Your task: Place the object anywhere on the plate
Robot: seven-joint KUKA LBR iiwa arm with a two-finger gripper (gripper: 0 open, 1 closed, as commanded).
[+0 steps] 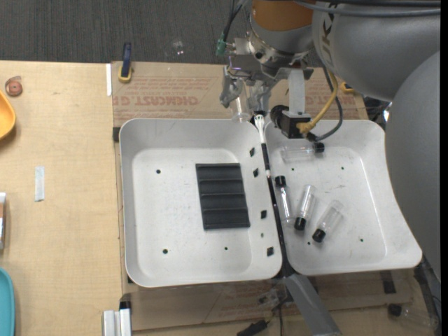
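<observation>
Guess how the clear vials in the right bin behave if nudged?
The vials lie on their sides and look cylindrical, so they would probably roll. Clear, thin-looking walls suggest they're light and maybe slippery. The black caps may make them curve as they roll.

My arm (381, 33) is bulky, with smooth grey rounded casings and an orange band (280, 9) above the wrist. Yellow and black cables (329, 114) loop beside it. The gripper (241, 107) is bare silver metal with a small green connector (220, 47).

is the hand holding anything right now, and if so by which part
Cannot be told. The hand sits over the back edge between the bins, and nothing is plainly between its fingers. Several clear tubes lie in the right bin.
</observation>
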